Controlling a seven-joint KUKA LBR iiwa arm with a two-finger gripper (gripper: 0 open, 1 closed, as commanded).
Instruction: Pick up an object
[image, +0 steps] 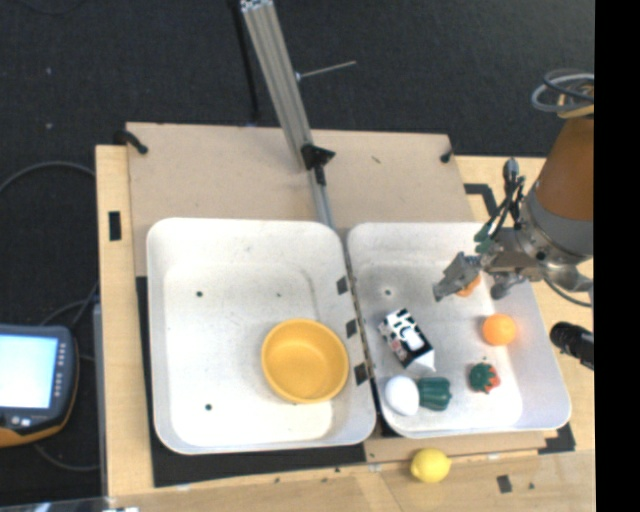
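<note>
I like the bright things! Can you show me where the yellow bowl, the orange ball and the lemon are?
Yellow bowl (305, 361): camera view, on the inside bottom of the bowl.
Orange ball (498, 329): camera view, on the middle of its top.
Lemon (430, 465): camera view, on the middle of its skin.

right bin (380, 250): black-and-white carton (405, 336) lying tilted, centre | white egg shape (402, 395) touching dark green piece (434, 392), near edge | orange ball (498, 329) | small red-green fruit (483, 377) | left bin (200, 260): yellow bowl (305, 360) upright
</note>
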